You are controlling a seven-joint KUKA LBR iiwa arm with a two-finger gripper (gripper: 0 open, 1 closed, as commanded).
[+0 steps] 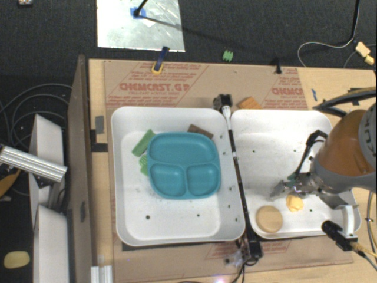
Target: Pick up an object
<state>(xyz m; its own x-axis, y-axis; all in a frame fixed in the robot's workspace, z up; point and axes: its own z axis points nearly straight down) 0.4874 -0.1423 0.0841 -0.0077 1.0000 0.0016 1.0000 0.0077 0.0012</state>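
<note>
- I see the arm (353, 152) reaching in over the right bin (277, 128) from its right edge, the orange band sitting above that bin's right wall.
- The gripper (290, 188) is low in the right bin's near half, near its middle; metal parts splay out to the left, but I cannot tell from here how the fingers are set, or whether anything sits between them.
- A small yellow object (294, 203) lies just beside the gripper on its near side; touching or not, I cannot tell.
- A round tan disc (270, 219) rests near the right bin's near-left corner, close to the near wall and just left of the yellow object.
- The far half of the right bin's floor is bare white, so that is where I have open room; the near edge is crowded.
- In the left bin (126, 217), a teal divided tray (182, 165) takes up the middle and far part, reaching close to the divider wall between the bins.
- A green piece (142, 142) pokes out from under the tray's far-left edge, and a brown piece (201, 131) shows at its far-right edge.
- The left bin's near strip and left margin are bare floor.
- An orange block (248, 104) lies on the bench just beyond the right bin's far-left corner.
</note>
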